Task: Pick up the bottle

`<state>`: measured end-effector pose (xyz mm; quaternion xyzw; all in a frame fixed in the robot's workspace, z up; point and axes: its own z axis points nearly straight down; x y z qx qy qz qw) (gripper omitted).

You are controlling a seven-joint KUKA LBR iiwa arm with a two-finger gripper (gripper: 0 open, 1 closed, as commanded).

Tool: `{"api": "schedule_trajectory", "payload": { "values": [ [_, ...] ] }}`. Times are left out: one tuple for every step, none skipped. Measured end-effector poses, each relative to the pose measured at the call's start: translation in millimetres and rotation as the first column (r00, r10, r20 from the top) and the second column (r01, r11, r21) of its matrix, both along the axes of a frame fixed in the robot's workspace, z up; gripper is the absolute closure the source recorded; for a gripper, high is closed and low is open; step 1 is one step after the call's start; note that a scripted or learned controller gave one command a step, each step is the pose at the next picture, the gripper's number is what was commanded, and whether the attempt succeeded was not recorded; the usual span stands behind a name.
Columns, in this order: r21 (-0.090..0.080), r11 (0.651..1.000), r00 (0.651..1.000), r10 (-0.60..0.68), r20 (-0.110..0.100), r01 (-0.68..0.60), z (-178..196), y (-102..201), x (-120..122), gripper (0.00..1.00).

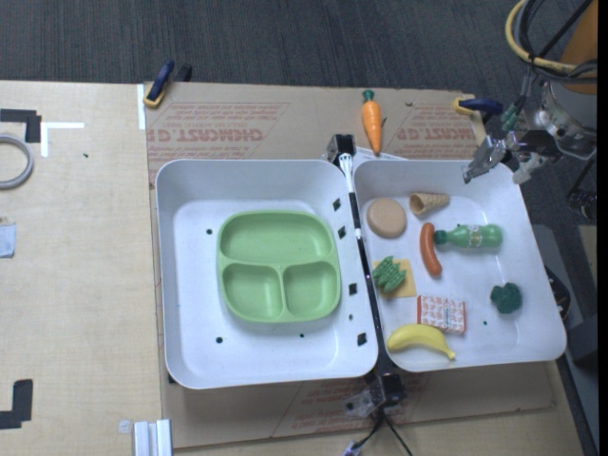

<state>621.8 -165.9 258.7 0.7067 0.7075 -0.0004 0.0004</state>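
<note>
**Bottle lies clear of the gripper in the right bin**

The green bottle [470,237] lies on its side near the right bin's [532,345] right edge, just beside the sausage [430,250]. The gripper [484,162] hovers over that bin's far right corner, well apart from the bottle, nothing between its fingers; how wide they stand cannot be told.

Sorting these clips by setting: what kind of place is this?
Probably a robot lab bench: two white bins on cardboard, toy food like a banana and bottle, cables beside the tool.
</note>
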Motion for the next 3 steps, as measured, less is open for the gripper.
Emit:
{"api": "schedule_trajectory", "payload": {
  "values": [
    [0.000,0.982,0.982,-0.188,0.001,0.188,-156.3,-41.6,-10.4,0.00],
    [-0.001,0.982,0.982,-0.187,0.003,0.187,-146.0,-42.0,-10.0,1.00],
    [0.001,0.995,0.995,-0.104,-0.001,0.104,-75.0,-16.3,-90.8,1.00]
  ]
}}
